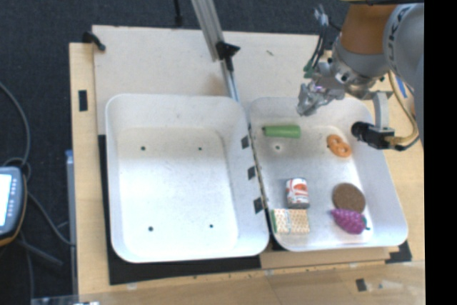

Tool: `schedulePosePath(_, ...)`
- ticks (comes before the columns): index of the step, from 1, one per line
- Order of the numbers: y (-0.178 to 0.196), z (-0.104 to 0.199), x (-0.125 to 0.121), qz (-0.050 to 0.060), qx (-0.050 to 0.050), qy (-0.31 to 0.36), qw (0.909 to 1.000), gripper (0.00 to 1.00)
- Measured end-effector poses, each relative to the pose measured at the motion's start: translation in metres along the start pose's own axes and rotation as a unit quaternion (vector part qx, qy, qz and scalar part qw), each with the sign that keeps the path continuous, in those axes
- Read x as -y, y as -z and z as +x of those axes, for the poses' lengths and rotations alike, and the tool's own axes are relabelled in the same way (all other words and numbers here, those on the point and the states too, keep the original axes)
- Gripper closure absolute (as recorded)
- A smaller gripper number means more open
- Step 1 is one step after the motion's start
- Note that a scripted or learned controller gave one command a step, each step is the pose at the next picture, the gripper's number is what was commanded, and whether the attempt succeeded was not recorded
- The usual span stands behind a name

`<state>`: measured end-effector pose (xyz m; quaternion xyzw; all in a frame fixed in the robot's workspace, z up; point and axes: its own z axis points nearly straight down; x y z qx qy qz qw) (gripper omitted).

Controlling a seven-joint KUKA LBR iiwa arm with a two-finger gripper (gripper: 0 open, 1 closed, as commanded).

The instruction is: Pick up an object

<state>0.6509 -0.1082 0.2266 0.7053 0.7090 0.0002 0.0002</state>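
1. A dark, carpet-like floor surrounded a pale wooden bench (pixel 164 61), and cables trailed across the floor at the left, near a small screened device (pixel 8 202) at the picture's left edge.
2. Two shallow white bins sat side by side on the bench: the left bin (pixel 178 175) and the right bin (pixel 314 175), their inner rims touching along the middle.
3. A slanted aluminium rail (pixel 203 3) rose from between the bins toward the top of the view.
4. The grey arm (pixel 375 18), with its orange band, reached in from the right, and its gripper (pixel 308 105) hung over the far end of the right bin.
5. Whether the pincer was spread or closed could not be told from this angle; nothing could be seen in its grasp.
6. A green cylinder (pixel 281 131), lying on its side, rested in the right bin just below and left of the gripper, apart from it.
7. An orange ring-shaped toy (pixel 338 146) lay to the right of the cylinder, near the bin's right wall.
8. A small red and white can (pixel 297 193) stood near the middle of that bin.
9. A flat patterned packet (pixel 291 222) lay just below the can, at the near rim.
10. A brown round disc (pixel 348 197) sat to the right of the can, with a purple grape-like cluster (pixel 349 220) just beside it toward the near edge.
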Motion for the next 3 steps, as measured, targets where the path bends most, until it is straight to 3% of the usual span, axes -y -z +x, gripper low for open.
schedulePosePath(3,0.018,0.162,0.031,0.001,-0.001,0.002,1.0,1.0)
